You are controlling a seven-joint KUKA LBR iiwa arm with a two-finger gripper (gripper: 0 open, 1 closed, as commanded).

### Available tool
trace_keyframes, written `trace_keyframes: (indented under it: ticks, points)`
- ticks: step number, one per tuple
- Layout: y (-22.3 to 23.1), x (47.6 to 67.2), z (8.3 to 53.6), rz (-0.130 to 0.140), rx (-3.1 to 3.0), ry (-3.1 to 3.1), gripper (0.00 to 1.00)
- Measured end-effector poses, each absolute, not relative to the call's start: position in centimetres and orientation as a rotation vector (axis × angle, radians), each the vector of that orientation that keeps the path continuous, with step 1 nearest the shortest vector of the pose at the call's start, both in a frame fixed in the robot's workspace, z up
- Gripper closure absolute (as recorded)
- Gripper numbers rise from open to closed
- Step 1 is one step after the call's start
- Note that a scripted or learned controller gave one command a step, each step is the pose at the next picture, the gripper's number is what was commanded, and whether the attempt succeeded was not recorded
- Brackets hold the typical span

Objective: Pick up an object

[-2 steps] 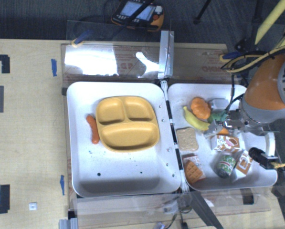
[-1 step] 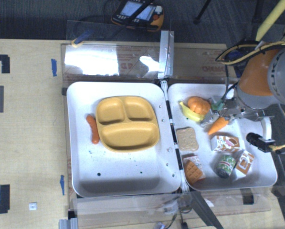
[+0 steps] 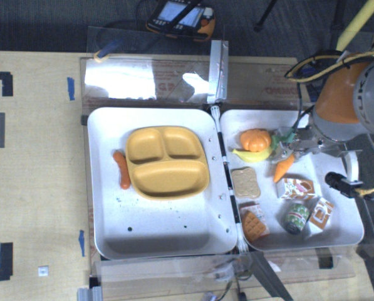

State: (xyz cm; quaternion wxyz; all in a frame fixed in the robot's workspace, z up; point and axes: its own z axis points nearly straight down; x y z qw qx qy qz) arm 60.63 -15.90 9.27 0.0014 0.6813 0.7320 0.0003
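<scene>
Two shallow white bins sit side by side on a pale wooden bench. Nearest in the right bin (image 3: 343, 231) lie a waffle-patterned biscuit (image 3: 254, 223), a dark round can (image 3: 295, 217) and two small cartons (image 3: 312, 202), with a brown slice of toast (image 3: 245, 182) just behind. Farther back, a small orange carrot (image 3: 283, 167) lies tilted, tapering to a point, just beside a yellow banana (image 3: 252, 155) and an orange fruit (image 3: 255, 140). The gripper (image 3: 299, 144) hangs right above the carrot's thick end; how wide it stands is too murky to tell. In the left bin (image 3: 105, 187), a yellow divided tray (image 3: 166, 160) rests beside an orange sausage (image 3: 122, 169).
</scene>
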Motion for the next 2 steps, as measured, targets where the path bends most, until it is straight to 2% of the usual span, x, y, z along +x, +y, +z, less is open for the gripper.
trace_keyframes:
  ticks: [1, 2]
  points:
    - [-11.1, 66.3, 19.3, -0.003, 1.992, 2.430, 1.00]
    - [-10.0, 65.3, 22.9, -0.001, 1.841, 2.542, 1.00]
